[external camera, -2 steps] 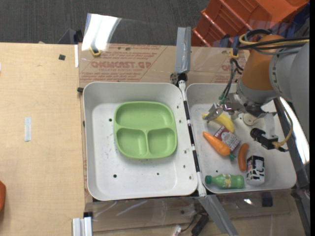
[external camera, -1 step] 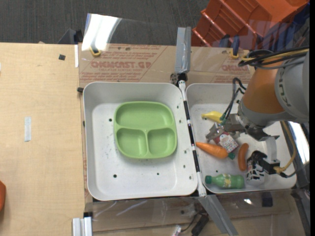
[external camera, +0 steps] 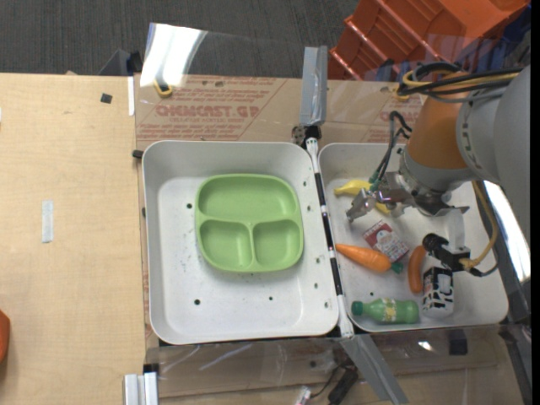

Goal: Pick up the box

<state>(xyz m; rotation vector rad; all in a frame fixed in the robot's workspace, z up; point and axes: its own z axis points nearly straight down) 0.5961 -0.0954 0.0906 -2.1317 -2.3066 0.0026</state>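
- Camera view, looking down on the surface [external camera: 67,226]: I've got two white bins side by side, the left bin [external camera: 169,310] and the right bin [external camera: 489,306].
- In the left bin I see a green plate [external camera: 250,222] with three compartments, lying flat near the middle.
- My arm [external camera: 481,133] comes in from the right, grey with its orange band, and hangs over the upper part of the right bin.
- The end effector [external camera: 369,202] sits low in the right bin, pointing toward the divider; its metal tips are blurred against the clutter, so I cannot tell whether they are apart or together.
- The box [external camera: 388,242], small with red and white print, lies just below the end effector tips, close but with nothing of it visibly between them.
- A banana [external camera: 353,187] lies just above the end effector, near the bin's upper left.
- A carrot [external camera: 364,257] lies slanted just beside the box, on its lower left.
- A green bottle [external camera: 388,311] lies on its side along the bin's near wall.
- A black-and-white carton [external camera: 437,289] stands to the right of the bottle, with an orange piece [external camera: 417,270] beside it that I can't identify.
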